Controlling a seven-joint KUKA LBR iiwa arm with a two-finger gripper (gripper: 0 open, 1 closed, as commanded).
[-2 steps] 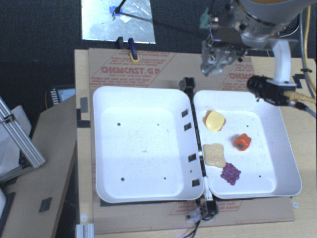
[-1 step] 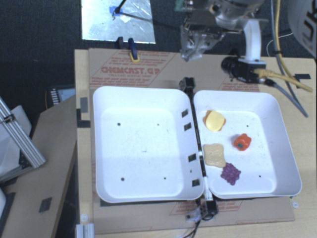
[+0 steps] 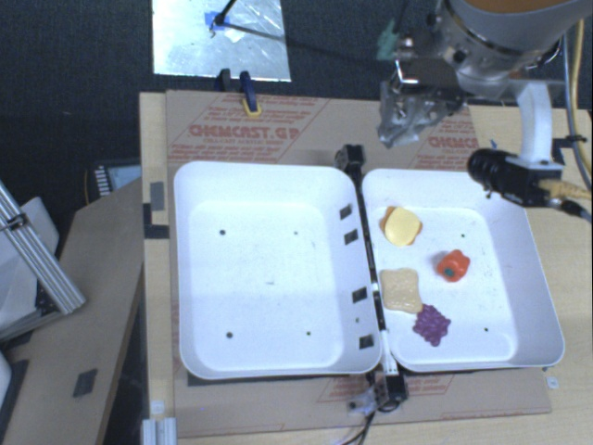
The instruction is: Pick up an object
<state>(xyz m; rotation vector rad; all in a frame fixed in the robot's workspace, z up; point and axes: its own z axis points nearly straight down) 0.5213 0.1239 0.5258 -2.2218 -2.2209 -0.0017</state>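
The gripper point(image 3: 410, 123) hangs above the far rim of the right bin point(image 3: 519, 248), nothing between its fingers; whether they are spread I cannot tell; the yellow piece point(image 3: 402, 226) lies nearest below it, so this looks like the approach step; next it must descend over one object.

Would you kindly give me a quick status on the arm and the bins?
Gripper above the right bin's far edge, holding nothing. Yellow piece, orange piece, tan slice, purple cluster lying in that bin. Nothing blocking them.
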